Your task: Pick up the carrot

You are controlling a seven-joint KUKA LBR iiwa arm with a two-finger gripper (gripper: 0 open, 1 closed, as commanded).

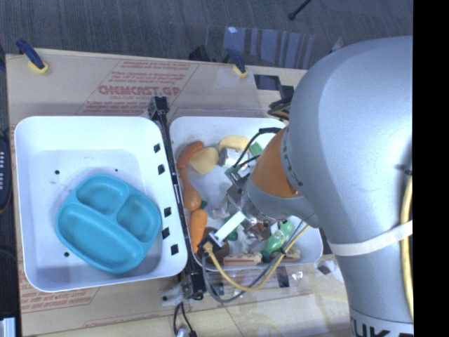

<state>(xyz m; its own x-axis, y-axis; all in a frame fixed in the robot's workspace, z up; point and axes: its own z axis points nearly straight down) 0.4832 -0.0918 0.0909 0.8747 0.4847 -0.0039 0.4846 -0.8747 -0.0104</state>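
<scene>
The carrot (198, 227) lies in the right bin (210, 125), near that bin's left wall and close to its near corner, thin end pointing towards the near rim; little open room shows on its wall side, while a narrow strip of bare floor shows on its right; just beyond its thick end sits a rounder orange piece (191, 196), and farther up the same wall an orange-brown piece (189, 153) with a pale yellow piece (205, 160) beside it; a yellow curved thing (235, 143) lies near the far rim. The gripper (252, 225) hangs low over the bin's middle, to the right of the carrot and apart from it; whether it is wide or narrow cannot be told; the arm (351, 153) covers most of the bin's right half. Green things (275, 243) crowd the near right part. The left bin (28, 188) bears a blue divided plate (109, 220).
</scene>
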